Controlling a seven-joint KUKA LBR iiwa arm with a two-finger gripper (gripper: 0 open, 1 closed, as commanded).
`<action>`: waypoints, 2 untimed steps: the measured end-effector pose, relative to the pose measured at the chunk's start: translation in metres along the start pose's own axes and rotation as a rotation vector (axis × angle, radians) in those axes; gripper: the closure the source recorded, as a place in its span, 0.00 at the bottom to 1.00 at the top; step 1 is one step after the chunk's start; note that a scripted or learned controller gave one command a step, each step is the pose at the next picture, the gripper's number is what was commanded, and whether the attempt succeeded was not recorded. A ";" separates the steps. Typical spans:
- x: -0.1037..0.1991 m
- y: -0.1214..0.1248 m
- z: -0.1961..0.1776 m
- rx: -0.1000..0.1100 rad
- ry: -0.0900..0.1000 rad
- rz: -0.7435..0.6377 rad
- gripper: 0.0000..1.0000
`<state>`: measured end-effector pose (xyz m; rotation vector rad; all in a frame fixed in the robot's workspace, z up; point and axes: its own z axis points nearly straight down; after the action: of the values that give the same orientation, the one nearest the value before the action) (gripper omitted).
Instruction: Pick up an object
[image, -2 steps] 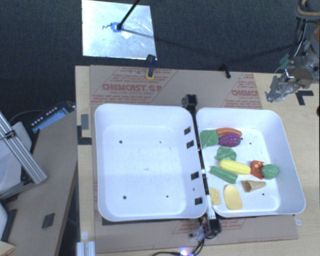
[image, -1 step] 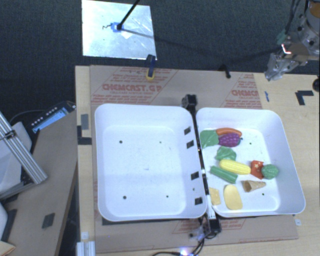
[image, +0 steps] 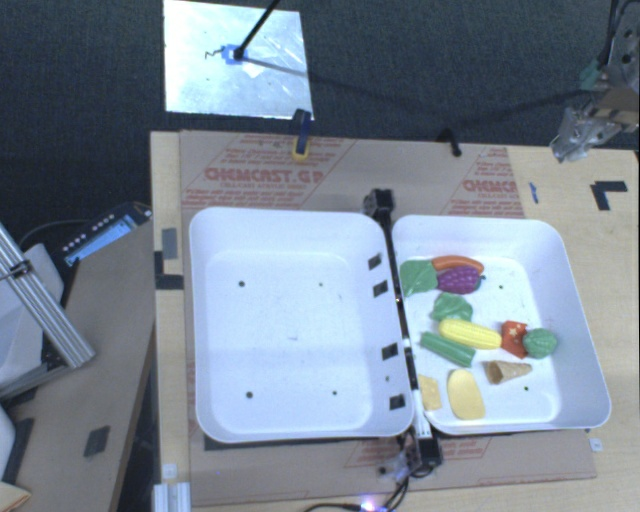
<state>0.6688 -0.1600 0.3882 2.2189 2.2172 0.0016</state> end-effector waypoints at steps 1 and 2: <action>-0.046 -0.001 0.009 0.001 0.000 0.001 1.00; -0.047 -0.025 -0.113 -0.012 -0.003 -0.002 1.00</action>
<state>0.6435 -0.2065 0.5008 2.2086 2.2119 0.0116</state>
